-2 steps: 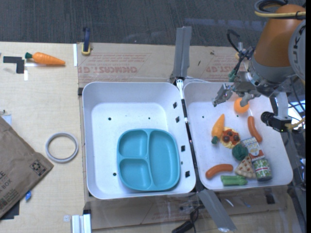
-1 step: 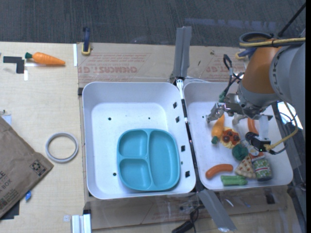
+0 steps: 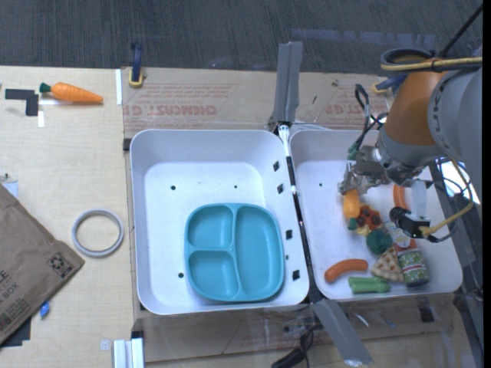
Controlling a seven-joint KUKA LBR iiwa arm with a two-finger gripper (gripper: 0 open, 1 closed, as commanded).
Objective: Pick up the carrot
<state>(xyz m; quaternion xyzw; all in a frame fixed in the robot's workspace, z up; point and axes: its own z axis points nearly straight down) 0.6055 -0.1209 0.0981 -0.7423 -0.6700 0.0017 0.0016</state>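
Note:
A carrot (image 3: 73, 93), orange with a green top, lies on the wooden bench at the far left back, outside both bins. My gripper (image 3: 355, 184) hangs low in the right bin (image 3: 322, 159), near its middle, far from that carrot. Directly below the gripper tip sits a small yellow-orange toy (image 3: 350, 205), touching or nearly touching it. An orange-red oblong piece (image 3: 398, 196) lies just right of the gripper, partly hidden by the wrist. The orange band (image 3: 414, 106) of the arm sits above the bin's right side.
The right bin also holds a sausage (image 3: 346, 268), a green piece (image 3: 368, 284), a pizza slice (image 3: 387, 265), a can (image 3: 413, 267), a broccoli (image 3: 377, 241) and dark berries (image 3: 369, 218). A teal divided plate (image 3: 234, 253) lies in the left bin (image 3: 153, 205). A tape ring (image 3: 97, 231) lies on the bench.

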